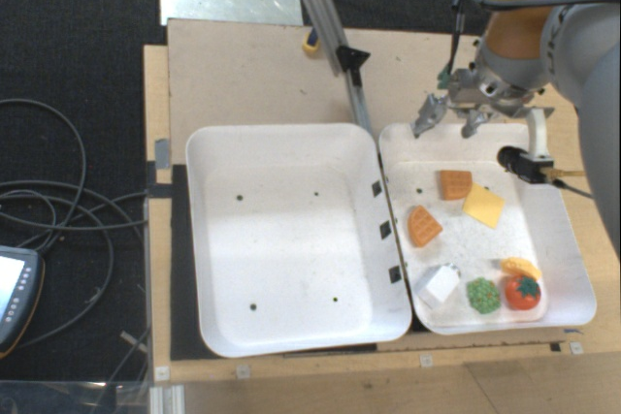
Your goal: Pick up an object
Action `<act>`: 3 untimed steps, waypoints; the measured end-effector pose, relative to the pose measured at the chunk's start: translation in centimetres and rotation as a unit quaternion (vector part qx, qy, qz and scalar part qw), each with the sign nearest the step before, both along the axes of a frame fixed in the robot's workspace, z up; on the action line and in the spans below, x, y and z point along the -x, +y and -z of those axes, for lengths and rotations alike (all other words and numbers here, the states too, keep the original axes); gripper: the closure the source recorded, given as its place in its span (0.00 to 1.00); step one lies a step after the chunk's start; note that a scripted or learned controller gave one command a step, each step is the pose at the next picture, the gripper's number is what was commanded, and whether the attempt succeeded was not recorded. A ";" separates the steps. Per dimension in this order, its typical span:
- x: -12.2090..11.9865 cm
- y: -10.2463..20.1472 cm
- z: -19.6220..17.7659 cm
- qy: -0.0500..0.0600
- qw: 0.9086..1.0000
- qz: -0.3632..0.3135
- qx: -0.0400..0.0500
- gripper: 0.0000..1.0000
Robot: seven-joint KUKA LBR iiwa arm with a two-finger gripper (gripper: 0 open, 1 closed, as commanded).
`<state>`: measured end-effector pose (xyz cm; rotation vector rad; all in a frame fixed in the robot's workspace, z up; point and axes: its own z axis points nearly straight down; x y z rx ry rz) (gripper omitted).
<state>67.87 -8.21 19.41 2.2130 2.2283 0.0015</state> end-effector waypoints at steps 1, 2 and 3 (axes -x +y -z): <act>0.0 0.0 0.0 0.000 1.000 0.000 0.000 0.00; 0.0 0.1 6.2 0.002 1.000 0.000 0.000 0.00; 0.1 0.1 10.5 0.002 1.000 0.001 0.001 0.00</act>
